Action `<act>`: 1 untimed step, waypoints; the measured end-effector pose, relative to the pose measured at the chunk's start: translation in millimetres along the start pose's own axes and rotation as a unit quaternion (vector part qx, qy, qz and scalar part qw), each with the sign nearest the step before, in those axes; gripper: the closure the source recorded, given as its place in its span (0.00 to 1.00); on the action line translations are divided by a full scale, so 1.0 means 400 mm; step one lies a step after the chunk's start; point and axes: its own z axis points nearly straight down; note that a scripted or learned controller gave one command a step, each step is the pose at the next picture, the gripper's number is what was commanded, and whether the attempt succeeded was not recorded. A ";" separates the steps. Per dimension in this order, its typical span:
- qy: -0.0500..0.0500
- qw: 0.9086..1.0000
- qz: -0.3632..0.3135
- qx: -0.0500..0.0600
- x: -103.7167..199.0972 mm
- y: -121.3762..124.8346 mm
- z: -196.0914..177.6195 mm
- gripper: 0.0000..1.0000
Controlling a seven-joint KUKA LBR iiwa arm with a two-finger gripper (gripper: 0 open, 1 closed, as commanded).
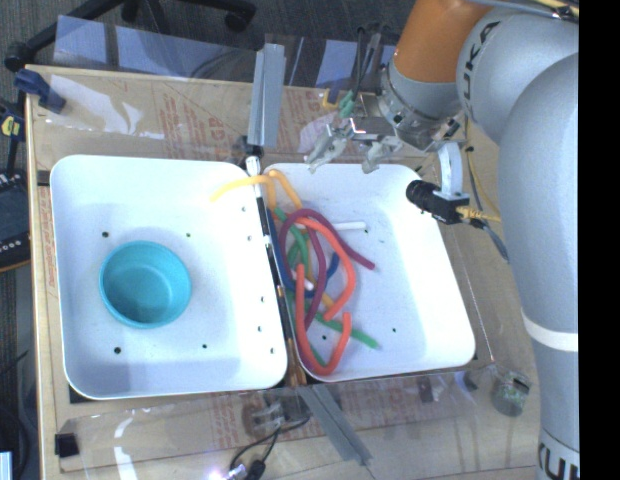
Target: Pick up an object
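A round blue bowl (145, 284) stands in the left bin (90, 188), toward its front left. In the right bin (420, 298) lies a tangle of red, green, blue and purple cords (318, 278), hard against the bin's left wall. A yellow cord (240, 183) arches over the divider between the two bins at the back. My gripper (348, 154) hangs above the back edge of the right bin, up and behind the cords. Its fingers (323, 150) are splayed open with nothing between them.
The grey arm with its orange band (445, 23) fills the right side. A black cable fitting (430, 198) juts over the right bin's back right corner. A metal post (264, 93) stands behind the divider. A small white stick (350, 227) lies in the right bin.
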 end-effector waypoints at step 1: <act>0.000 0.999 -0.054 -0.002 -0.110 0.016 0.392 0.00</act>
